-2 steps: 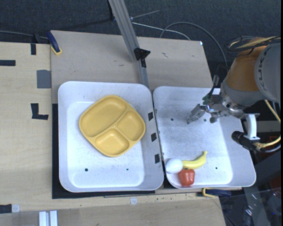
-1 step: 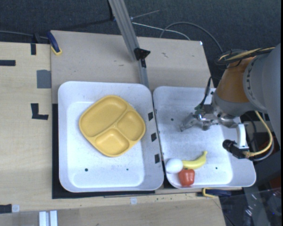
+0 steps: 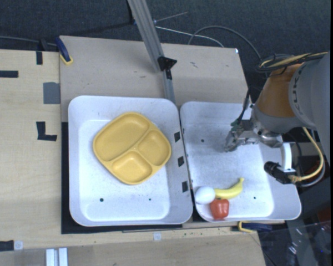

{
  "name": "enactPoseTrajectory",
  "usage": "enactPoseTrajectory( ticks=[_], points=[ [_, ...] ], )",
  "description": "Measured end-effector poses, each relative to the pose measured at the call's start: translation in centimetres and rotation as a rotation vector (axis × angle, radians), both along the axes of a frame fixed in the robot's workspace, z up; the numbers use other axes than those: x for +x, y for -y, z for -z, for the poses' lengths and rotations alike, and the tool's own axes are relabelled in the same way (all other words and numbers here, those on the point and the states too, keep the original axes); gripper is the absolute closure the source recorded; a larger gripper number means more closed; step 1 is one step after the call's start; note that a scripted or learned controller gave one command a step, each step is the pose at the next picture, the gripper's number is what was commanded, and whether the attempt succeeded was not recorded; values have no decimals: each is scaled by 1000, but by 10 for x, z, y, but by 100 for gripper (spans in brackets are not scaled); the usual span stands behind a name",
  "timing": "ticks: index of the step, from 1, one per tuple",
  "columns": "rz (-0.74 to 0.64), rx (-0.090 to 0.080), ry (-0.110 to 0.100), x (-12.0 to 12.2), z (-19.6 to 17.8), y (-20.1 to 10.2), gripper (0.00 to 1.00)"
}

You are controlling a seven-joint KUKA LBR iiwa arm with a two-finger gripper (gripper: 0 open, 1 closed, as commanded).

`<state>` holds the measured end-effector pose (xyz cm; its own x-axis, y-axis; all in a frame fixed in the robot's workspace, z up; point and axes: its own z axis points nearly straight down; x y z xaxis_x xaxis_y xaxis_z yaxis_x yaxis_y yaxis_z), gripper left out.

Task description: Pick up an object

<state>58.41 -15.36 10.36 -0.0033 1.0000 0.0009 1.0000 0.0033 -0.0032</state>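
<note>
Three small things crowd the right white bin's point(image 3: 211, 121) near edge: yellow plastic banana point(image 3: 231, 190), white egg point(image 3: 205, 194), red pepper point(image 3: 220, 208). My gripper point(image 3: 233, 141) hovers mid-bin, empty; finger spread I cannot tell. Next I'd reach toward the banana.

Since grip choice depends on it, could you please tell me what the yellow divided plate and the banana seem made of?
The yellow divided plate looks like moulded plastic: uniform colour, soft sheen, rounded compartments. The banana is probably a plastic toy, judging by its flat, even yellow, though this view leaves that open.
</note>
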Motion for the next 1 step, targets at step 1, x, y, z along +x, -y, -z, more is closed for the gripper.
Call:
enactPoseTrajectory(
  ticks=[1],
  points=[
    [2,-1,6,1,-42,1,100]
  ],
)
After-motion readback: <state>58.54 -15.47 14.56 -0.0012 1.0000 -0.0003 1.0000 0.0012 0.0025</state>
